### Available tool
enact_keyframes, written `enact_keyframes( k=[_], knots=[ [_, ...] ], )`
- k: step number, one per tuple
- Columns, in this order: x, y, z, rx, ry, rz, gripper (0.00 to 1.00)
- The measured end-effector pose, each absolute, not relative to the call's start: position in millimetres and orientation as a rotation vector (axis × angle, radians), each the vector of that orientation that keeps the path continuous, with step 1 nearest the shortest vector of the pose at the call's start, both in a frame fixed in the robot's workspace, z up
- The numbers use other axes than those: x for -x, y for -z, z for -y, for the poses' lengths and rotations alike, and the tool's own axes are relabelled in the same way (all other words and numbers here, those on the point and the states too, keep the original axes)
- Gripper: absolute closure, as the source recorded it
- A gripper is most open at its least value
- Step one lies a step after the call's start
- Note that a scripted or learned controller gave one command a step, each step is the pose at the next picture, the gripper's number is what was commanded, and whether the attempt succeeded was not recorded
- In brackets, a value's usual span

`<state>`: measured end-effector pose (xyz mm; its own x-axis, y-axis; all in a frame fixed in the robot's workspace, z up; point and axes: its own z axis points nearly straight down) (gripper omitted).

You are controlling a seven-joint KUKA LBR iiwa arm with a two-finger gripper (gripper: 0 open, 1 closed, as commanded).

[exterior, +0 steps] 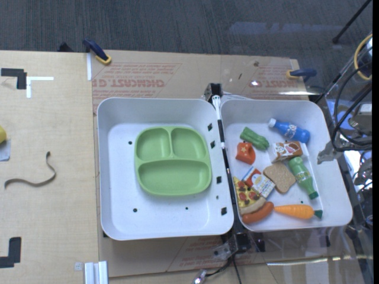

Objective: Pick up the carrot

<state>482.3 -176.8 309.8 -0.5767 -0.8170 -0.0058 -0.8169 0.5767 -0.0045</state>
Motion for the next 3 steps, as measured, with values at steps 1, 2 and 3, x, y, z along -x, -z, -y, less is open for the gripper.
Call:
enact_keyframes(
  k=[1,2,3],
  knots=[
    [-478.9,-255,205,1.899,-0.005,-2.498,0.00],
    [-479.7,-284,216,2.195,0.000,-2.238,0.00],
    [-480.0,-343,221,2.692,0.004,-1.603,0.00]
  ],
)
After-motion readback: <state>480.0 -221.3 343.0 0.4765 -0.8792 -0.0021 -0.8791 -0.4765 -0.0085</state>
